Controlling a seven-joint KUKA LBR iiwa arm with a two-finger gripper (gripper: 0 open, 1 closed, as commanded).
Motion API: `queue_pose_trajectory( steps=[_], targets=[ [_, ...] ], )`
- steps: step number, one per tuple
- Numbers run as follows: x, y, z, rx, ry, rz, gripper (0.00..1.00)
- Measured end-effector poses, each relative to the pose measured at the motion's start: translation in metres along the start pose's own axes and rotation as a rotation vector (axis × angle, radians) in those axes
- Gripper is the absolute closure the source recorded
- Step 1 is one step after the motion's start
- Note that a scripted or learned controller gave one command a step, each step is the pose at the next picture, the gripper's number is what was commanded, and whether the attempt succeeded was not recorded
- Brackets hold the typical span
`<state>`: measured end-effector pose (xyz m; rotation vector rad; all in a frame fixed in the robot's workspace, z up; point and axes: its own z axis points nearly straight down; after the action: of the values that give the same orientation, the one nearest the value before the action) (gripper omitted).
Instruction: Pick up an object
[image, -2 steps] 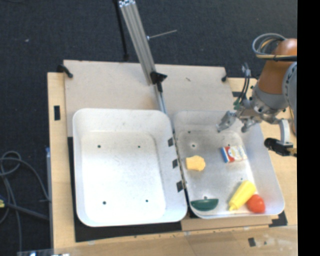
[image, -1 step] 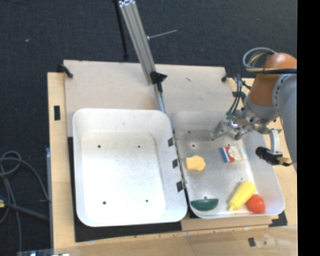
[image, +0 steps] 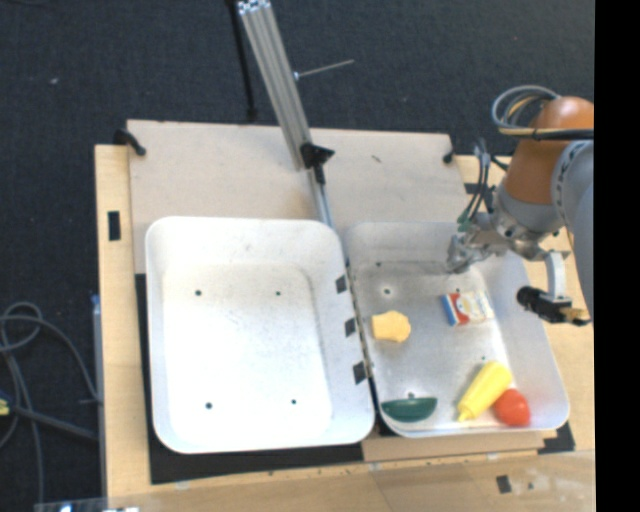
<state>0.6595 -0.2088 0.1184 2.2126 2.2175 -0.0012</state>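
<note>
The right bin (image: 430, 250) holds several small things. A yellow lump (image: 391, 327) lies near its left wall. A small red, white and blue packet (image: 465, 307) lies right of the middle. Along the front sit a dark green dish-like piece (image: 410, 407), a yellow bottle shape (image: 484, 390) and a red ball (image: 512, 407). My gripper (image: 461, 253) hangs over the far part of this bin, up and slightly left of the packet, with nothing visibly between its fingers.
The left bin (image: 250, 330) sits beside the right one, their walls meeting at a row of black clips. A slanted metal pole (image: 285, 90) rises behind the bins. The arm reaches in from the right.
</note>
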Motion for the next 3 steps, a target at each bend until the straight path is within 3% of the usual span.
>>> queue_pose_trajectory(
  steps=[2, 3],
  targets=[
    [0.0, 0.02, -0.107, -0.003, 0.004, -0.003, 1.0],
    [0.003, 0.018, -0.154, -0.002, 0.005, -0.005, 1.0]
  ],
)
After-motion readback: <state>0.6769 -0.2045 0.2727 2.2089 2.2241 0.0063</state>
